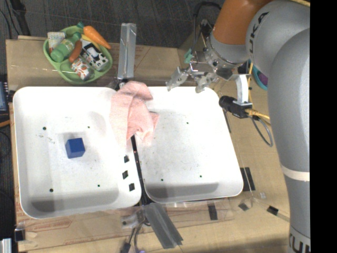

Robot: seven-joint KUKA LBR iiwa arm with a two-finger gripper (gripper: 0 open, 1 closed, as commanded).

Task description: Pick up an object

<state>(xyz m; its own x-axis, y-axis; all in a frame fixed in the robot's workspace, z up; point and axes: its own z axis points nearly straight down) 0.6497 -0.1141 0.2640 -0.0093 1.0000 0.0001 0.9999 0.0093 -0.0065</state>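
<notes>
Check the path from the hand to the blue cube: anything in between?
Yes. The hand hovers at the right bin's far edge, and the blue cube sits in the left bin. The pink cloth, draped over the bins' shared edge, lies between them.

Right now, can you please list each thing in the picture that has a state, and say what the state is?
Blue cube: resting flat in the left bin, untouched.
Pink cloth: crumpled, draped over the divide between the left bin and the right bin.
Gripper: fingers spread open, holding nothing, over the far edge of the right bin.
Green bowl: full of toy food, behind the left bin.
</notes>
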